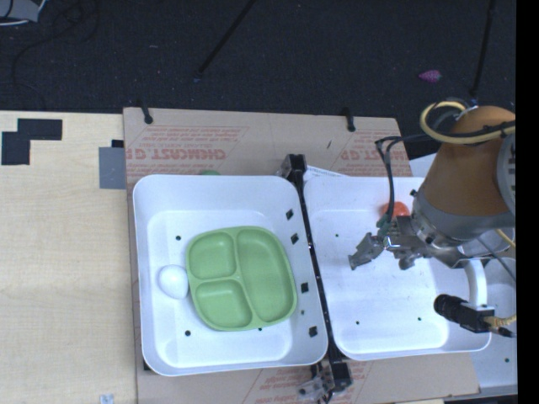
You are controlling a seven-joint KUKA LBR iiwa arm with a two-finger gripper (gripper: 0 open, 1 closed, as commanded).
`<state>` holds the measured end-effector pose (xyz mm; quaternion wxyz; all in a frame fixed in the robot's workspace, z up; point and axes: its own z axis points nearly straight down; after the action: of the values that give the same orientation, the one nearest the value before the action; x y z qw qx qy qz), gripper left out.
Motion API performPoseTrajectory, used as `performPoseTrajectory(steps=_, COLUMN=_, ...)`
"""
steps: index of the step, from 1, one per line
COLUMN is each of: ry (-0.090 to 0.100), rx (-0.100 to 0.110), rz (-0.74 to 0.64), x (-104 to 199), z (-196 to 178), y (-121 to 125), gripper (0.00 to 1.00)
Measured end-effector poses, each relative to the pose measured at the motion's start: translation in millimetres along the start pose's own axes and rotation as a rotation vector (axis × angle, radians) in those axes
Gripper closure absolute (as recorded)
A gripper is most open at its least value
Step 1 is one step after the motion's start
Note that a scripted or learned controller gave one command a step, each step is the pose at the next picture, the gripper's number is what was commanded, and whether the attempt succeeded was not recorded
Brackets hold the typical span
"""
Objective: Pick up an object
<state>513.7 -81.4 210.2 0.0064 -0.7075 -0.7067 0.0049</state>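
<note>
Camera view: jaws (364, 255) over right bin (396, 343), open/shut can't tell, w/ orange object (397, 209) just beside them toward bin's far edge, partly hidden by arm (463, 175).

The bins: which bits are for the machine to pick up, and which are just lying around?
For picking up:
green tray, left bin
white ball, touching the tray's left edge
orange item, right bin, partly hidden by the arm
tool, over the right bin

Lying about:
cardboard beneath
cables behind
</note>
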Motion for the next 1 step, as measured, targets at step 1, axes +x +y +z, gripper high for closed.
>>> performPoseTrajectory(steps=1, ry=-0.001, rx=-0.012, rz=-0.002, x=-0.3, z=-6.5, y=2.5, gripper=0.0)
